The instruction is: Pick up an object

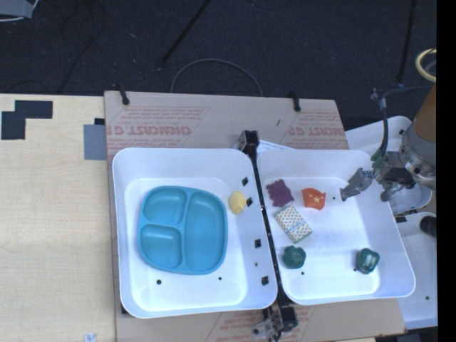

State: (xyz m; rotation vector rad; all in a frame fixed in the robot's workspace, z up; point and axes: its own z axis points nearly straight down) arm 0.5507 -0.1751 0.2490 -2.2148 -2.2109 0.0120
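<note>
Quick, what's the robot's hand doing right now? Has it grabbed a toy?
Hand: over the right bin's right side, nothing in it; whether it is open or closed cannot be told.

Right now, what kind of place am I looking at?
Probably a robot lab test bench: two white bins of small toys on a board, a gripper reaching in, and cables on dark carpet.

The cardboard sheet (pixel 214 116) bears upside-down red "CHEMCAST GP" print.
</note>
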